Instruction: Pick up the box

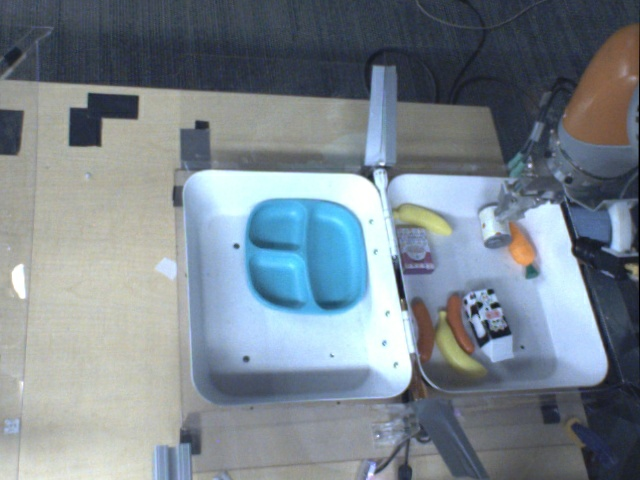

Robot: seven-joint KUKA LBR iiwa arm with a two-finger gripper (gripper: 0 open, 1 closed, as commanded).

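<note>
A small box with a black-and-white pattern [490,321] lies in the right bin [570,298], toward its front, leaning against a banana [458,352]. A flat maroon packet [416,249] lies near the bin's left wall. My gripper [522,194] hangs over the bin's far right corner, well back from the patterned box. A small white cylinder [491,226] and an orange carrot [522,247] sit just below the gripper.
A second banana [423,219] lies at the back of the right bin. Two sausages [423,328] rest beside the front banana. The left bin [215,298] holds a blue divided plate [305,254]. A metal bar [382,118] stands behind the bins.
</note>
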